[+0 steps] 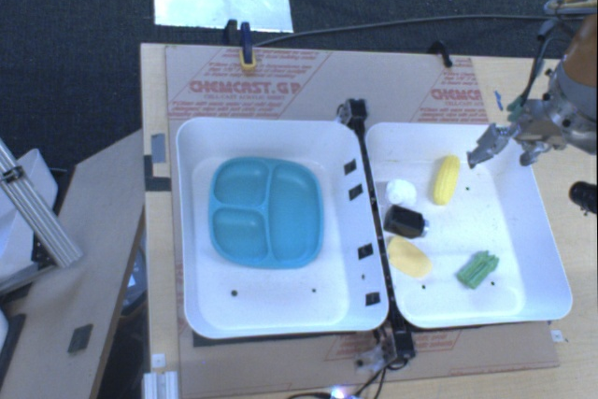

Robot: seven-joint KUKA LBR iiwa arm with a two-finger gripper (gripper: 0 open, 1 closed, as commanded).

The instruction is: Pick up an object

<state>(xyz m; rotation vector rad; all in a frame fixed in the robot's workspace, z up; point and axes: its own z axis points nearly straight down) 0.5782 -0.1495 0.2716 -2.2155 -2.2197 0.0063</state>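
Objects lay in the right bin (551, 294): a corn cob (447, 179), white ball (401, 192), black block (405, 221), yellow lump (409, 258) and green piece (477, 268). The gripper (507, 149) hung over the bin's far right edge, fingers spread apart, holding nothing, with open floor below.

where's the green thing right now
The green object lies in the right bin, near its front right corner, to the right of the pale yellow object.
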